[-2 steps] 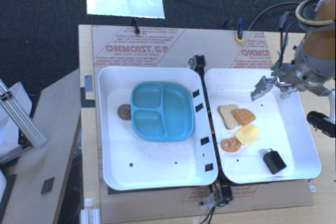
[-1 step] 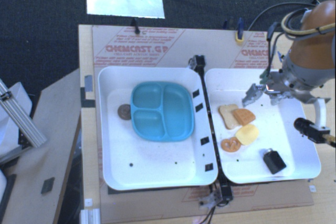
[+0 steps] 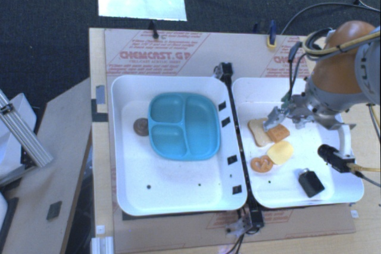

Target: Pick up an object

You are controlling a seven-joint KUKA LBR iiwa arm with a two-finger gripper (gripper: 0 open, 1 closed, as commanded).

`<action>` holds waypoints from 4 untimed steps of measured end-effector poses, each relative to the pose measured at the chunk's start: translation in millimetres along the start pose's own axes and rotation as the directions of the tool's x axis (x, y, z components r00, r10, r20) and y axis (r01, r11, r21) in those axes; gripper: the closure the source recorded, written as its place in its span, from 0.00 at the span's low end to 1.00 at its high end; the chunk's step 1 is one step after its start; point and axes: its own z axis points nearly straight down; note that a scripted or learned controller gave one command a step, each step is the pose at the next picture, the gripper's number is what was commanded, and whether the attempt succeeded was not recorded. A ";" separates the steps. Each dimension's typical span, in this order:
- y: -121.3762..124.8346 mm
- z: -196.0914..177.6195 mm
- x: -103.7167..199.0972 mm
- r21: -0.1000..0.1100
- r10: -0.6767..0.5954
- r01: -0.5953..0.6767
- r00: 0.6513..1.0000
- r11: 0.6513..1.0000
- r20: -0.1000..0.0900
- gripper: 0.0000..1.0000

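- The jaws (image 3: 275, 122) sit low in the right bin (image 3: 339, 187), over the toast slice (image 3: 259, 132); whether they are parted, I cannot tell.
- The orange piece (image 3: 278, 133) touches the toast, so a grasp may nudge both.
- The yellow disc (image 3: 280, 153) and pretzel (image 3: 261, 164) lie close by.

Legible marking is confined to the protective sheet (image 3: 178, 50) covering the bench beneath the two bins. It carries the brand name "CHEMCAST GP" in red capital letters, printed above the left bin, with finer red lines around it too small to read. A second instance of the same red print appears near the upper right, partly hidden by the arm and not fully readable.
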 end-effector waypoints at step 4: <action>12.9 -62.6 1.8 -0.010 -0.004 0.004 1.000 1.000 0.001 1.00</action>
